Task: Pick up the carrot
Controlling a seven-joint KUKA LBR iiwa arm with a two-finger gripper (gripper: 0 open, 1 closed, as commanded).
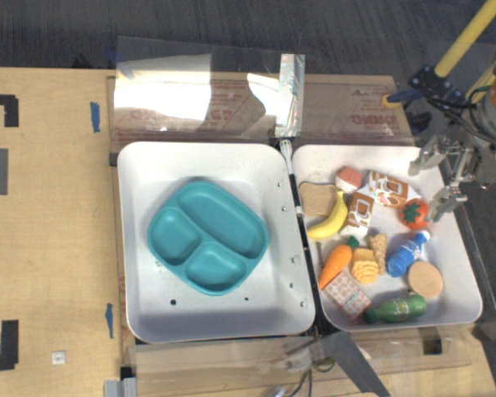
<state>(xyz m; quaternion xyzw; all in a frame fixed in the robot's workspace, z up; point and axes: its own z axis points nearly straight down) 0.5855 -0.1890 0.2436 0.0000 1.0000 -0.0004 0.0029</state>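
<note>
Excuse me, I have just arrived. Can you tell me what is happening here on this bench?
A robot arm reaches in from the right, and its end effector sits at the upper right edge of the right bin, beside the tomato. It is meant to pick up the carrot, which lies near the left side of that bin, below the banana, apart from the end effector and not yet grasped. The left bin holds a teal divided plate.
</note>
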